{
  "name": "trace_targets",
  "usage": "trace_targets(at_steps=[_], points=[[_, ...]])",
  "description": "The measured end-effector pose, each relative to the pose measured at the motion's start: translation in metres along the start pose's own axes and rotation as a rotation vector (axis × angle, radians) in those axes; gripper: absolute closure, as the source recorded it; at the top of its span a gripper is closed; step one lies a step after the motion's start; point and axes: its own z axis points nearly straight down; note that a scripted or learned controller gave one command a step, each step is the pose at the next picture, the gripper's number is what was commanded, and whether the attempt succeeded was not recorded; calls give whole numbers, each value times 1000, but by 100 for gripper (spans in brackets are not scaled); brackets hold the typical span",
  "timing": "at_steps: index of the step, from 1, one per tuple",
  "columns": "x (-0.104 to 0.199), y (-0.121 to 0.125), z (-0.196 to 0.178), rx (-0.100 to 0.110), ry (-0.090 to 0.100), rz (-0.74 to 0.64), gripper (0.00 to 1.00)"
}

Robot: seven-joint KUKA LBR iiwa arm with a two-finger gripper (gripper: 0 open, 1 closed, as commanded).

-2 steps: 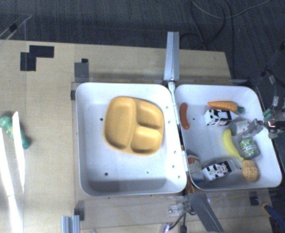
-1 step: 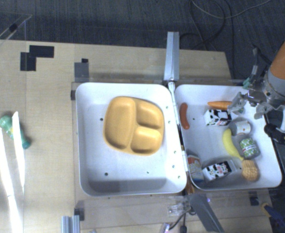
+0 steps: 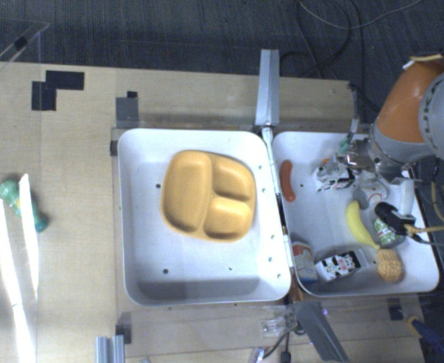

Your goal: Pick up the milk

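Note:
The milk [image 3: 336,265] is a small white carton with black markings. It lies on its side at the front edge of the right bin [image 3: 312,212]. My gripper [image 3: 335,172] hangs over the back half of that bin, well behind the carton and apart from it. Nothing shows in its grasp. The grey arm with its orange band [image 3: 402,112] reaches in from the right.
In the right bin lie a red sausage [image 3: 286,181] by the left wall, a banana [image 3: 360,224], a dark green item [image 3: 389,227], a round waffle-like piece [image 3: 389,264] and a can [image 3: 302,257] beside the milk. The left bin [image 3: 138,263] holds a yellow divided plate [image 3: 209,195].

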Motion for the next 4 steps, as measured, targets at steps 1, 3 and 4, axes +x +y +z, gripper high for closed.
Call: trace_targets(at_steps=[1, 3, 4], points=[[-7, 23, 11, 15, 8, 11, 0], [-4, 55, 9, 5, -3, -155, 0], [-6, 62, 10, 19, 1, -188, 0]])
